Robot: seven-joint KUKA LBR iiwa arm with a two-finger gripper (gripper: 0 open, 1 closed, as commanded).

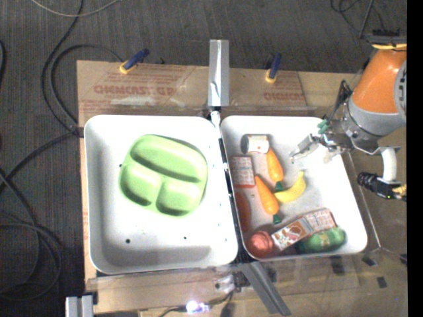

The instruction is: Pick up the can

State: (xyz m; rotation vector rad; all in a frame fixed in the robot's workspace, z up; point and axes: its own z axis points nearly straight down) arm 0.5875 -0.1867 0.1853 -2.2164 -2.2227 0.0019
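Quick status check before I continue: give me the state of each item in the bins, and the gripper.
can: on its side, far end of the right bin, not grasped.
gripper: above the right bin's far right part, apart from the can, holding nothing.
banana: lying flat, mid-bin.
juice carton: lying flat at the near end.
green moulded shape: resting in the left bin.

So the gripper [305, 148] is hanging over the right bin [344, 177], top right corner. The can [256, 143] is lying on its side near two carrots [268, 195] and a banana [293, 188].
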